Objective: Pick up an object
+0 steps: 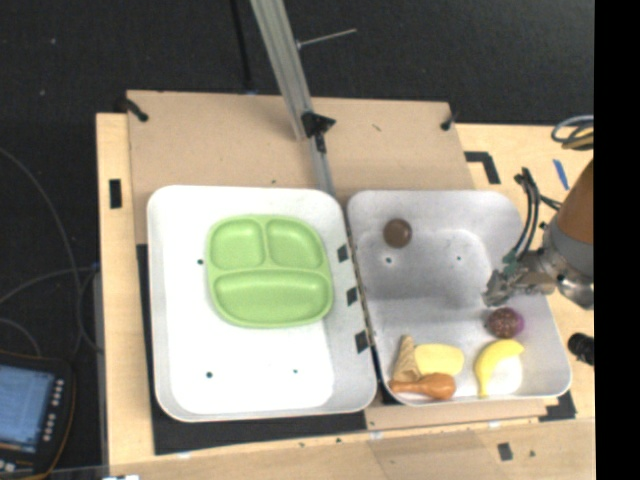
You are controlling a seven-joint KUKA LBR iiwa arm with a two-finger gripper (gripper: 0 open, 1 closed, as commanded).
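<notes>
My gripper (500, 290) hangs low at the right side of the right bin (440, 213), just above a purple ball (505, 321) — whether it is parted or closed, I cannot tell. Judged step: approach, nothing yet held. Next I would need a straight descent onto the ball. Count — one purple ball, one brown ball (398, 232), one yellow-white piece (499, 366), one yellow block (439, 359), one orange carrot (428, 386), one tan cone (405, 356). Left bin (180, 368): one green divided plate (270, 272).

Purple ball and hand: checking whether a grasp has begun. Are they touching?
Cannot tell. In the camera view the hand sits just above the purple ball, too close and blurred to show contact or a gap.
</notes>
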